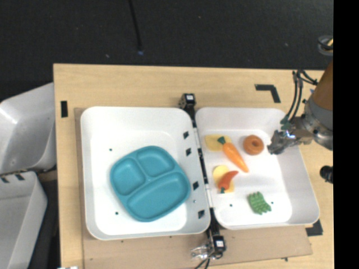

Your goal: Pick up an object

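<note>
In the right bin [291, 206] lie several toy foods: an orange carrot [234, 155] with a green top, a pale yellow piece [212, 143] beside it, an orange-red round fruit [253, 144], a red pepper [227, 179] on a yellow piece [220, 172], and a green knobbly piece [258, 203]. My gripper [277, 144] hangs at the bin's right side, just right of the round fruit, with nothing visible between its fingers.
The left bin [95, 206] holds a blue divided plate [149, 182]. A black clip [187, 100] sits at the top of the seam between the bins, and another at the bottom [216, 242]. Wooden bench [140, 86] surrounds both bins.
</note>
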Motion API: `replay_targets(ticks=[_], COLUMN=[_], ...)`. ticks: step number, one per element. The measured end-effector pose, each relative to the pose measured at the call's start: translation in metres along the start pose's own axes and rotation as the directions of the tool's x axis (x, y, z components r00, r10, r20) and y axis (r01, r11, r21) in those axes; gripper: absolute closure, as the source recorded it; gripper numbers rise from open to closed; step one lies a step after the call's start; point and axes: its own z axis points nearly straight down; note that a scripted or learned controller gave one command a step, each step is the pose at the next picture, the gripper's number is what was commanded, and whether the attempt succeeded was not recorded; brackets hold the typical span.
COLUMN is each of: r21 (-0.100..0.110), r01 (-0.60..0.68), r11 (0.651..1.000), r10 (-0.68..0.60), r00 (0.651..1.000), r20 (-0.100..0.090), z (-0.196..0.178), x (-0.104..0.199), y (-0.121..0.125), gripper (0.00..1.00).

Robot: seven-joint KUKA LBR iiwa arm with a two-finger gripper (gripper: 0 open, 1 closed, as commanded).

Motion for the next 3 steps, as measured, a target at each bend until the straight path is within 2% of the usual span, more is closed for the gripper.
replay_targets(ticks=[1,2,3], r21=[0.003,0.004,0.000], r01=[0.003,0.001,0.004], r11=[1.000,1.000,1.000], r10=[-0.003,-0.001,-0.004], r00=[1.000,1.000,1.000], r20=[-0.002,-0.001,-0.003], z=[0.005,0.011,-0.003], x=[0.060,0.109,0.161], y=[-0.001,-0.016,-0.019], gripper=[1.00,1.00,1.00])
